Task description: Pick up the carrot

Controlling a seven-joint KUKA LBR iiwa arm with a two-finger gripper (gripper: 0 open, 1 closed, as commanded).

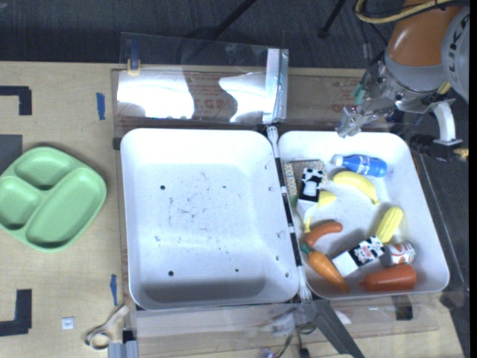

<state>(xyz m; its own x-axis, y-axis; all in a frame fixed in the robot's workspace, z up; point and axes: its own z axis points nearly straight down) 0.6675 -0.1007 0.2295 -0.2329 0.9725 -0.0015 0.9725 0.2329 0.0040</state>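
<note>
Writing is hard to find: only part of dark letters shows on the arm [428, 36] at the top right edge, and it cannot be read. The small packages in the right bin carry black and white prints, too small to read.

Two white bins stand side by side on the bench. The left bin [141, 162] has only small dark specks on its floor. The right bin [428, 200] holds all the items. The carrot [326, 267] lies near the front left corner of this bin, tilted, with its thick end toward the front. Just above it lies a red sausage [322, 232], curved. A white box [346, 262] with a black and white carton [367, 251] sits right beside the carrot tip. A larger red sausage [389, 277] lies along the front wall, and a small red and white can [402, 253] is just behind it. A corn cob [390, 223] stands slanted near the middle, a banana [356, 184] lies behind it, and a blue bottle [361, 164] lies near the back wall. A cow-print carton [312, 182] is at the left wall.

A green divided plate [49, 198] rests on the bench, left of the bins. A clear panel [201, 88] stands behind the left bin.

The gripper [350, 125] hangs over the back rim of the right bin, well apart from the carrot. Nothing is seen between its fingers; how far they are open I cannot tell.
</note>
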